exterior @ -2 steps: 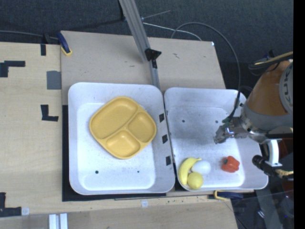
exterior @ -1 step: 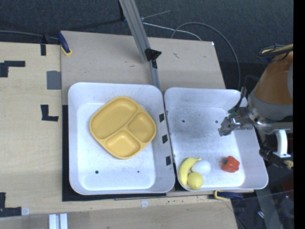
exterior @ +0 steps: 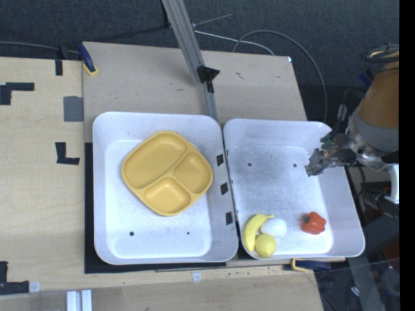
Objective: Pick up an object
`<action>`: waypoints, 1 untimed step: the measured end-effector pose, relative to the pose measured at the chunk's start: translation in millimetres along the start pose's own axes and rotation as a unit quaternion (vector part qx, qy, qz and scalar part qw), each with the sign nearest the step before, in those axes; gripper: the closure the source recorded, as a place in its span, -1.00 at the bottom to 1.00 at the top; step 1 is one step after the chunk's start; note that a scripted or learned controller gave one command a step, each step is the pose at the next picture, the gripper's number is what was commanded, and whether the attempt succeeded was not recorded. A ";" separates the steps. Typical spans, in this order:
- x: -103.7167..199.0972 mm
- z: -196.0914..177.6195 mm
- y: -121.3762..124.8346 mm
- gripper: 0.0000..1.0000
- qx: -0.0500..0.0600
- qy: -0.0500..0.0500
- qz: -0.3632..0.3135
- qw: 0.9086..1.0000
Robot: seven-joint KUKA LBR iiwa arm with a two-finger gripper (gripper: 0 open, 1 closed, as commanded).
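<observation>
Across two bins sit one yellow tray, one banana, one red pepper; tool state unclear.

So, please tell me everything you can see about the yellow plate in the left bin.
The yellow plate looks like smooth plastic, roughly square with rounded corners and three compartments: one large, two smaller. It lies flat and face up, turned at a slant, on the floor of the left bin, toward its upper middle. Nothing lies in it, and nothing else touches it.
</observation>
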State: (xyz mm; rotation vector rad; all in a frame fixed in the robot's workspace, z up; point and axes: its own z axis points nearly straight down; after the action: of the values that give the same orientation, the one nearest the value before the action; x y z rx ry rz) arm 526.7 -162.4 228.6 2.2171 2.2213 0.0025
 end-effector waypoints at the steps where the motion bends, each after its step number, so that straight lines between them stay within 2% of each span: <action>1: 51.8 0.1 13.3 1.00 0.002 0.002 -0.003 1.000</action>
State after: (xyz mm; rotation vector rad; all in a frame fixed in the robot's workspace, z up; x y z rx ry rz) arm 539.9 -110.6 228.4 2.2151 2.2307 0.0013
